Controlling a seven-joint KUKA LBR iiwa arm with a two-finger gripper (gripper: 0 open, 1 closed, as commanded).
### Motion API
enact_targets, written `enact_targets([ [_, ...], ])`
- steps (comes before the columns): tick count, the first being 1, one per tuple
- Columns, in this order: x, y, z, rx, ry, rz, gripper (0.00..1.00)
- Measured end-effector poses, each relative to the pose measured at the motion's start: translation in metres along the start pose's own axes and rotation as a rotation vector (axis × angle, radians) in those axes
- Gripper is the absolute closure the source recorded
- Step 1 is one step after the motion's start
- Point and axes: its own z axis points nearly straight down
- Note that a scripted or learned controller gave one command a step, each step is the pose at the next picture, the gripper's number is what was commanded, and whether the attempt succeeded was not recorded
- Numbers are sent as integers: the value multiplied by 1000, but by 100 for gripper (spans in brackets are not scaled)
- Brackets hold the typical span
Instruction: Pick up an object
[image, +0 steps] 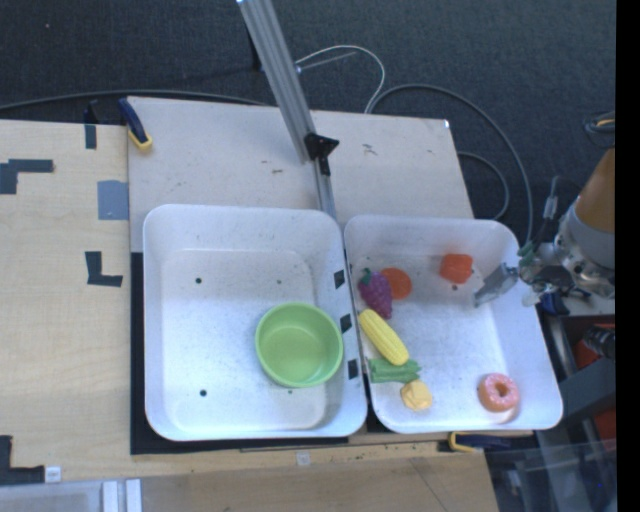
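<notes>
Nothing is lifted yet: the claw (497, 284), spread unclear, is poised by the right bin's (530, 330) right edge, near the orange piece (456, 267)

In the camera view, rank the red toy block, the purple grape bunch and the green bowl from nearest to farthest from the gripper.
1. Red toy block, right bin's upper part, just left of the gripper.
2. Purple grape bunch, right bin's left edge.
3. Green bowl, left bin.
</notes>
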Motion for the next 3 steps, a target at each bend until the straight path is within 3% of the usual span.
enact_targets([
  [1, 0, 0, 0, 0, 0, 0, 0],
  [3, 5, -2, 118, 3, -1, 1, 0],
])
